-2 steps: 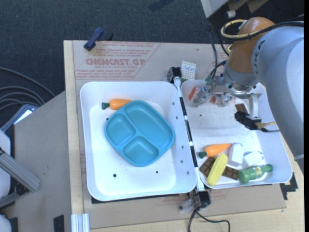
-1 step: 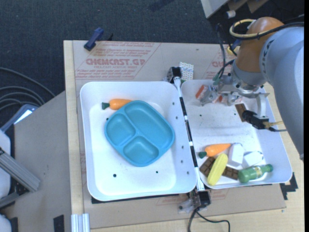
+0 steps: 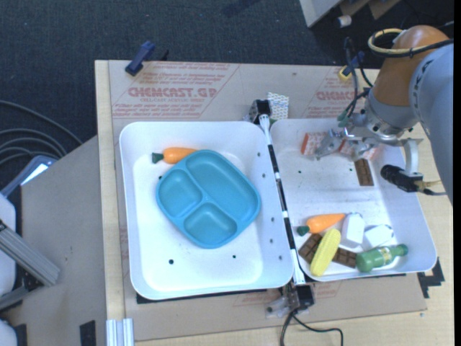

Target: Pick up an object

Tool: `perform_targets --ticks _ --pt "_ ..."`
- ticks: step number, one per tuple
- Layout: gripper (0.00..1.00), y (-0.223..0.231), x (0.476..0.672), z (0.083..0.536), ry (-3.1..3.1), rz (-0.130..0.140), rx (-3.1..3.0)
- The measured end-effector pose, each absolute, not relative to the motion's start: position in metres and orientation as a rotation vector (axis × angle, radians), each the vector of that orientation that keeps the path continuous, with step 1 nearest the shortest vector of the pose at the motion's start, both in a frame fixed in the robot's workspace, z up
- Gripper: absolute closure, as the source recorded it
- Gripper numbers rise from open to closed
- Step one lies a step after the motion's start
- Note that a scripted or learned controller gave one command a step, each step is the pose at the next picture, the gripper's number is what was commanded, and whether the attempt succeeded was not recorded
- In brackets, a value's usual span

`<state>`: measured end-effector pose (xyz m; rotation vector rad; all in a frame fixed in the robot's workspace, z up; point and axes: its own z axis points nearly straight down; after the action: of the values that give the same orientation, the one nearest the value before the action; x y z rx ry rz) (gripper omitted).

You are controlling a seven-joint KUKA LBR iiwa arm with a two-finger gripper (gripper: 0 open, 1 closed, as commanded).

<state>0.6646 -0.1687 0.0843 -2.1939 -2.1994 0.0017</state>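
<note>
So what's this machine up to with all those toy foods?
A grey and orange robot arm reaches in from the right, its gripper low over the top of the right bin, near a small reddish packet and a brown bar. Nothing is clearly held yet. A carrot, corn cob and green bottle crowd that bin's lower end. The left bin holds a blue divided plate and another carrot.

A blue divided plate point(image 3: 208, 198) and a carrot point(image 3: 175, 154) lie in the left bin point(image 3: 144, 265). The gripper point(image 3: 337, 139) hangs over the right bin point(image 3: 410, 207).
</note>
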Motion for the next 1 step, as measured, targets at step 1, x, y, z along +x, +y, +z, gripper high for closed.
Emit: perform_targets --ticks 1 --pt "0.0 -0.1762 0.6647 0.0834 -2.196 -0.003 -2.183"
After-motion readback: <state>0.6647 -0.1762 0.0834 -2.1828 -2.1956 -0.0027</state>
